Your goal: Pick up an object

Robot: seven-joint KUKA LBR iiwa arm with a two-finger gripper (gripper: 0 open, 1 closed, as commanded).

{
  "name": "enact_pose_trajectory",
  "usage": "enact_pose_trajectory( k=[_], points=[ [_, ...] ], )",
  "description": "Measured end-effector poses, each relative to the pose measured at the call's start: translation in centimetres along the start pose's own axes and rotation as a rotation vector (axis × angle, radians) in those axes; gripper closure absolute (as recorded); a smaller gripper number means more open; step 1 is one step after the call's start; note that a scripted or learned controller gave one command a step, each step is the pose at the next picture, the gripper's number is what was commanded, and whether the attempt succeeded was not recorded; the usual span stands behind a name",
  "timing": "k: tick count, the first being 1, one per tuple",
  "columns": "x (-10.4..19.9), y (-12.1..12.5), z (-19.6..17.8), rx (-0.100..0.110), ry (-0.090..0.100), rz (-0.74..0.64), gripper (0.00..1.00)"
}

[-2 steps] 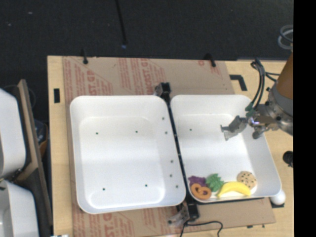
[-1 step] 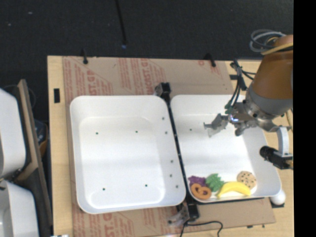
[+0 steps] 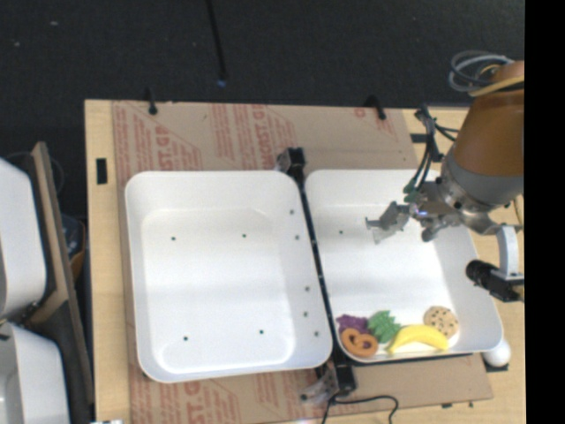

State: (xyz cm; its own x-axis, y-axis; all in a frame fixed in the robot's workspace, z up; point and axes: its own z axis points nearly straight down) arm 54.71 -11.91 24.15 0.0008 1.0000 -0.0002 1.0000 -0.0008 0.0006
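Note:
Several toy foods lie along the near edge of the right bin point(image 3: 353, 197): a yellow banana point(image 3: 417, 338), a round tan cookie point(image 3: 440, 321), a green leafy piece point(image 3: 383, 325), purple grapes point(image 3: 352, 322) and an orange ring-shaped piece point(image 3: 358, 344). My gripper point(image 3: 406, 229) hangs over the far middle of the right bin, well back from the pile. It is open, its two fingers spread wide with nothing between them.
The left bin point(image 3: 146, 237) lies beside the right one, with a black divider rail point(image 3: 311, 246) between them. The bench's cardboard sheet point(image 3: 212, 135) shows behind the bins. The arm's orange band point(image 3: 490, 131) and cables sit at the right.

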Motion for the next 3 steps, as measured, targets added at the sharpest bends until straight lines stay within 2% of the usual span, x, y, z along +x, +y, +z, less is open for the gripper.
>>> enact_pose_trajectory(
  k=[1, 2, 3],
  points=[
    [-0.4, 3.5, 7.1, 0.005, 0.0, -0.001, 0.0],
    [1.9, -0.4, 14.4, 0.007, 0.001, 0.0, 0.0],
    [-7.8, 11.8, 12.9, -0.002, -0.002, 0.003, 0.0]
  ],
)
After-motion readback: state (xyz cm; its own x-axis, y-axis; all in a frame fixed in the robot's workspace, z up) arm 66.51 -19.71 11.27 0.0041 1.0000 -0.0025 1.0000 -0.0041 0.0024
